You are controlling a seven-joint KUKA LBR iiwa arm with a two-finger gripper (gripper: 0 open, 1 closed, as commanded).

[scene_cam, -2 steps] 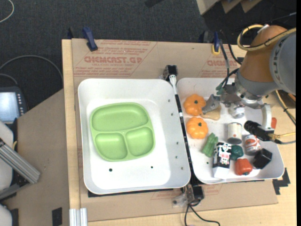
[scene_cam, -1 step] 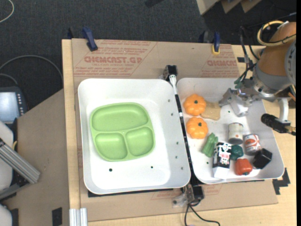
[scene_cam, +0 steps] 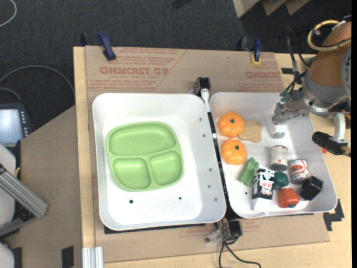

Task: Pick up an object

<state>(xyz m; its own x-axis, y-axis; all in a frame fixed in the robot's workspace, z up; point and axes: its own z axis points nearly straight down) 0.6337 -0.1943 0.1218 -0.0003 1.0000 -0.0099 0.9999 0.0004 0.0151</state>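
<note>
Camera view shows you brown board (scene_cam: 167, 71) clamped over dark carpet (scene_cam: 111, 10). Two white bins (scene_cam: 111, 205) rest there. The gripper (scene_cam: 281, 116) hovers; I cannot tell its jaw state.

On my feed the bench (scene_cam: 167, 66) is covered with brown printed board. A blue clamp (scene_cam: 106, 45) grips its far edge near the left corner, and a second clamp (scene_cam: 256, 50) grips the same edge further right. Two white bins sit side by side, touching along their inner rims. The left bin (scene_cam: 106, 110) holds a green divided plate (scene_cam: 146, 155), lying flat near its middle. The right bin (scene_cam: 251, 102) reaches towards the bench's right edge. A black clip (scene_cam: 202, 85) sits where the bins meet at the far side. Off the bench's left edge I see a lit screen (scene_cam: 11, 124).
</note>
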